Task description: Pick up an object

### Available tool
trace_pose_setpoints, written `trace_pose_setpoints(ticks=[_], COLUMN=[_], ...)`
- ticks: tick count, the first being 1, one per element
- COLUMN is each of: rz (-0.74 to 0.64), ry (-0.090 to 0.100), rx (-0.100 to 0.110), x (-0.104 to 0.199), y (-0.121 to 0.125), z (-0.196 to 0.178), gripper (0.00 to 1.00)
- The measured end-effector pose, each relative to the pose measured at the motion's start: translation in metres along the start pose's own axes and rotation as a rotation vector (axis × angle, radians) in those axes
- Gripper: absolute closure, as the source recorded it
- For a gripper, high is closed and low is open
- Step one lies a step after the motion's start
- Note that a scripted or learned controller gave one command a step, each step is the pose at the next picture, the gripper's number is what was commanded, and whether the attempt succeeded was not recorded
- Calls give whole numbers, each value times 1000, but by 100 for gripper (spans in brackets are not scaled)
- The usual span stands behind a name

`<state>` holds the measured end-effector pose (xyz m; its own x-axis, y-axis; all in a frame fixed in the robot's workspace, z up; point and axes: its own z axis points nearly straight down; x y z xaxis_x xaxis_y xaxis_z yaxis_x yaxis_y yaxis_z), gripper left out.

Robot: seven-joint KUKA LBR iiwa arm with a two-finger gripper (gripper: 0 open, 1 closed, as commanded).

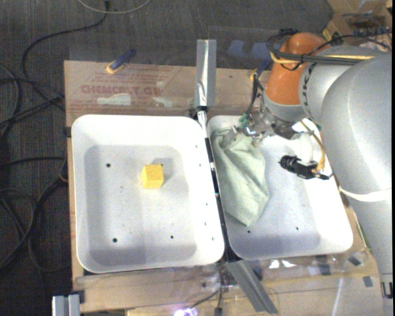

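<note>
One faint red label [122, 89], seemingly unreadable, marks the board [151, 84].

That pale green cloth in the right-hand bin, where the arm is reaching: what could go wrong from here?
The cloth is limp and lies against the right bin's left wall, so the gripper at its top edge may pinch only a fold that slips free. Lifting could also drag it over the wall. The yellow block in the left bin lies far from the arm.
</note>
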<state>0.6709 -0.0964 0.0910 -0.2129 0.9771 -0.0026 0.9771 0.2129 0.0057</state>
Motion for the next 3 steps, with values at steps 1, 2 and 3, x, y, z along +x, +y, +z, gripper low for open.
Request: trace_pose_setpoints(ticks=[1,2,3], rz=[48,-34,-35], ry=[0,-8,-10], rx=[7,3,-3], x=[-77,-58,-57], y=[-31,-14,-11], z=[-5,0,-12], gripper=[0,0,100])
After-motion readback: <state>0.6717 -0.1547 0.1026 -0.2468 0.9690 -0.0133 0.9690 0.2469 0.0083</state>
